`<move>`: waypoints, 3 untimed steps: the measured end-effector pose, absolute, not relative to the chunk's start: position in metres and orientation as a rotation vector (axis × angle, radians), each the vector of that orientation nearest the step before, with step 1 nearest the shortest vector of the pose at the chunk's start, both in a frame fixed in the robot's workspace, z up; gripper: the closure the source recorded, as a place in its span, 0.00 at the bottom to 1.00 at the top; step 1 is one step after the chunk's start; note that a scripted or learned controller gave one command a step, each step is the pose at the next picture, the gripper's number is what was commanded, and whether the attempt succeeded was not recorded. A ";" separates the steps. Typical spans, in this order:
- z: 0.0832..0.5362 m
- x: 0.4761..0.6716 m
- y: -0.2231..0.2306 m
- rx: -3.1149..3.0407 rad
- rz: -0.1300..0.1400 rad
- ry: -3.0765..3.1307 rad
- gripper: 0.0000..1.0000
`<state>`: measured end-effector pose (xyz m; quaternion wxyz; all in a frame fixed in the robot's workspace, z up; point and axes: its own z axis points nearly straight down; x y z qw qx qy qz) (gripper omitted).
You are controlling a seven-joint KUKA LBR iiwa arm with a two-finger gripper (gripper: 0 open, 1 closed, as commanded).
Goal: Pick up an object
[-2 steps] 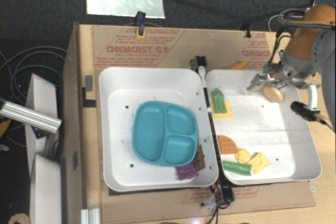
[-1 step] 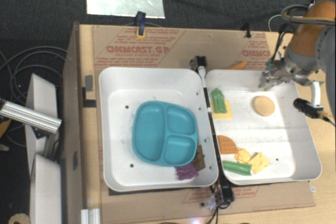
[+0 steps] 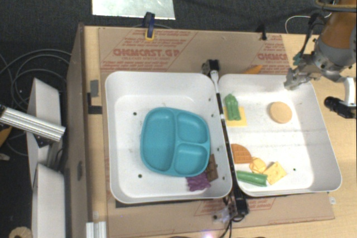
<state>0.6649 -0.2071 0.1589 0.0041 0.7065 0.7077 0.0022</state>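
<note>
Camera view puts my tool (image 3: 294, 80) at the upper right, over the far corner of the right bin (image 3: 318, 136); I cannot tell its state. Below and left of it a round tan cookie (image 3: 280, 112) lies loose. Further left sits a green piece (image 3: 232, 107). A blue divided plate (image 3: 175, 141) lies in the left bin (image 3: 125, 120).

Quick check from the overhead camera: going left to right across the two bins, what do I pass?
Blue divided plate → purple piece → green piece on the yellow slice → tan round piece → gripper at the right bin's far corner.
</note>
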 end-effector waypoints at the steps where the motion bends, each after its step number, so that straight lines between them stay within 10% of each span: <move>1: 0.155 0.664 -0.206 2.215 0.003 2.222 0.00; 3: 0.083 0.635 -0.206 2.218 -0.001 2.224 0.00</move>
